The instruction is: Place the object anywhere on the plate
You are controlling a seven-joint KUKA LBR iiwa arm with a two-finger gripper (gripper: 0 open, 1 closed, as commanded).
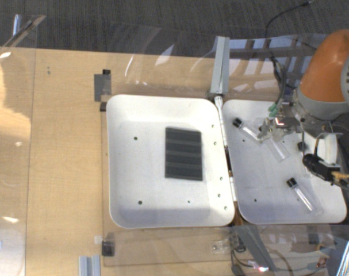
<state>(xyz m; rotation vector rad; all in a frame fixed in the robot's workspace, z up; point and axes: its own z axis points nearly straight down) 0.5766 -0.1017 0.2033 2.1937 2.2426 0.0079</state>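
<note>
A capped clear vial (299, 192) is seen lying at lower right in the right bin (260, 207). A dark ribbed plate (183, 153) is centred in the left bin (128, 200). Farther up, over two more vials (245, 127), the gripper (276, 123) is seen; whether the jaws are open cannot be told.

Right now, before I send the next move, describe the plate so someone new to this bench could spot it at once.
Find the two white bins side by side and take the left bin, the one away from the arm. The plate is the dark grey ribbed rectangle lying flat near its middle. The clear vials with black caps, such as one vial, all lie in the right bin.
</note>
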